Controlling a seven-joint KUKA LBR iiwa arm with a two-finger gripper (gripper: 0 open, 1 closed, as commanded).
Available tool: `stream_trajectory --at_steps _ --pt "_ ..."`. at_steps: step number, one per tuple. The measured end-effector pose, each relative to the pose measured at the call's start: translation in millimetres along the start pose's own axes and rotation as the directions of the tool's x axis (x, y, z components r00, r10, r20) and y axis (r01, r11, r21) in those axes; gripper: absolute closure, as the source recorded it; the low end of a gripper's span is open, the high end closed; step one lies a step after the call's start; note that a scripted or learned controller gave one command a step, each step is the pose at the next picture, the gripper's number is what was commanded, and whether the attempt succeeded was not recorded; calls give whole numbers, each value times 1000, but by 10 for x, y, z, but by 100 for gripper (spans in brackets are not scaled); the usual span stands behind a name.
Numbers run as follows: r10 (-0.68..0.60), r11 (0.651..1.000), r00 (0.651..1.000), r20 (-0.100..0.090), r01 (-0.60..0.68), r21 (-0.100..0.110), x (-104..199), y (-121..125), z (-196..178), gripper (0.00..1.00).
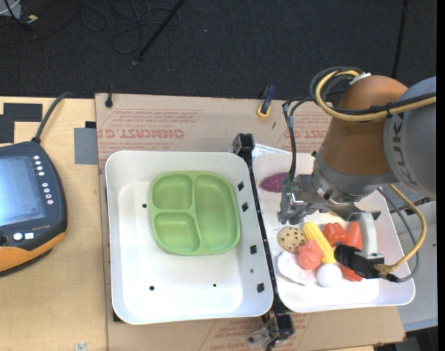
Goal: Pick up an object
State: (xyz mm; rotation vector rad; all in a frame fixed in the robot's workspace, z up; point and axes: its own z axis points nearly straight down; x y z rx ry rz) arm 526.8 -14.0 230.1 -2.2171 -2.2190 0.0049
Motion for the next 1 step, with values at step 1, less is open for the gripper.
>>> stream_trajectory --at_steps 1 --pt "0 1000 1000 2 0 -2 -26 152 123 100"
